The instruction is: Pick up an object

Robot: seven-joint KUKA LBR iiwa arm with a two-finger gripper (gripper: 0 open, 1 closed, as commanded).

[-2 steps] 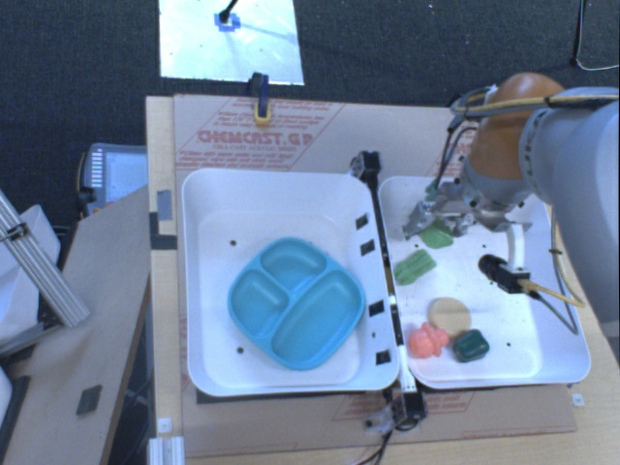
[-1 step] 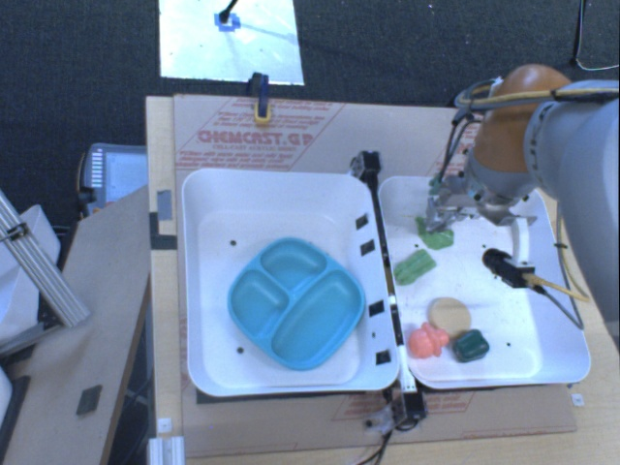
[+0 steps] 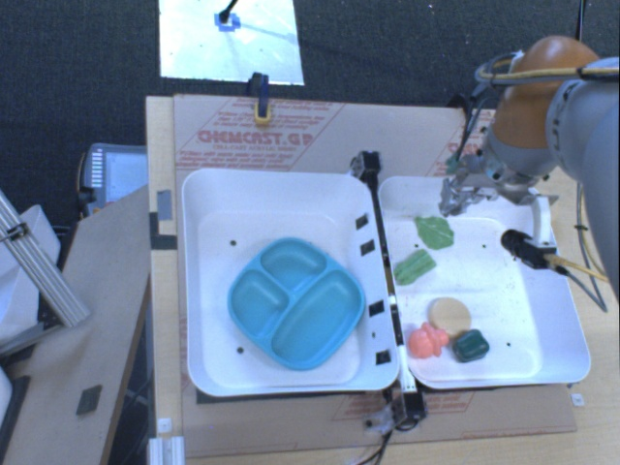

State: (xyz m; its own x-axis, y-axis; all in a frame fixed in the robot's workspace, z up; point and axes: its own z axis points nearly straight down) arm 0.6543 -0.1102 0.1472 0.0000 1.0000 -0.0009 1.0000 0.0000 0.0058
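Gripper (image 3: 457, 200) hangs over right bin (image 3: 552, 289) far corner, just above leaf-shaped green piece (image 3: 434, 231), likely lining up pick; jaw gap unreadable. 4 other pieces lie nearer camera.

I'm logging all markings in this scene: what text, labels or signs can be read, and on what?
"CHEMCAST GP", red print on the brown protective sheet behind the bins; last letters uncertain.
Fainter red print on the same sheet farther right: too blurred to read.
Nothing legible on the blue tray.

The grey arm (image 3: 572, 114) reaches in from the right, wrist bent down, jaws apparently empty.
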